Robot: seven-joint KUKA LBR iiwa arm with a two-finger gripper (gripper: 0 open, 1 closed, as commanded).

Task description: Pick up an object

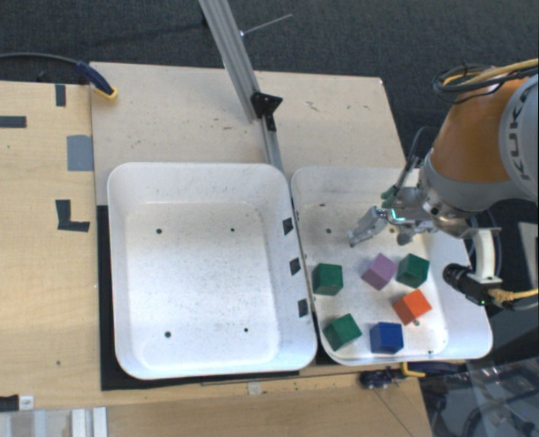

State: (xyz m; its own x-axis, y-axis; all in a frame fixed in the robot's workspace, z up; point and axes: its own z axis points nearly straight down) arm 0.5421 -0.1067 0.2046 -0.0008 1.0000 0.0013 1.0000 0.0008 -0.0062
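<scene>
Several small cubes lie in the front half of the right bin (338,194): a green cube (328,279), a purple cube (379,270), a second green cube (413,269), an orange cube (412,307), a third green cube (342,330) and a blue cube (387,337). My gripper (380,236) hangs over the middle of this bin, just behind the purple cube. It is open, its fingers spread apart with nothing between them.
The left bin (197,271) sits beside the right one, sharing a raised rim. A grey metal pole (238,57) slants across the bench behind the bins. The arm's orange band (479,139) looms over the right bin's far right side.
</scene>
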